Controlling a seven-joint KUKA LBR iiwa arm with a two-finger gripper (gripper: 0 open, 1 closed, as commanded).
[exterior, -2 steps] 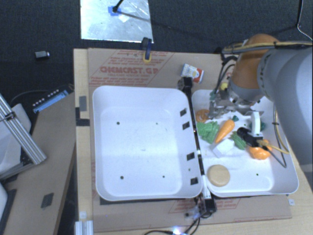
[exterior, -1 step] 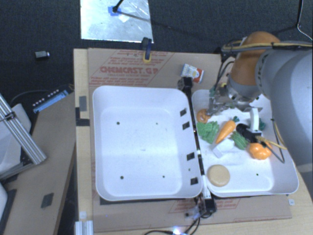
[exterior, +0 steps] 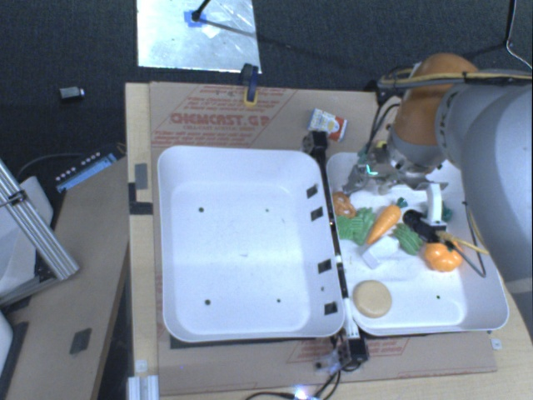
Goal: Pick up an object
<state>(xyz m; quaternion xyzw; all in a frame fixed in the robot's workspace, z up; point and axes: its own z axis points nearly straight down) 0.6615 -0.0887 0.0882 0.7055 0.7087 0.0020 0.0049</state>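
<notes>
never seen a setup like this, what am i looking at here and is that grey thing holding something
The big grey shape with the orange band is a robot arm, reaching in from the right. At its end is a gripper, the part that grasps things. The one picture comes from a camera fixed above the bench, looking down at a slant.

On the bench are two shallow white bins side by side, a left bin and a right bin. The toys all lie in the right one: an orange carrot, a green toy touching it, a round orange toy and a tan disc nearer the front.

The gripper is low over that pile. From this angle I can't tell whether it holds anything.
</notes>
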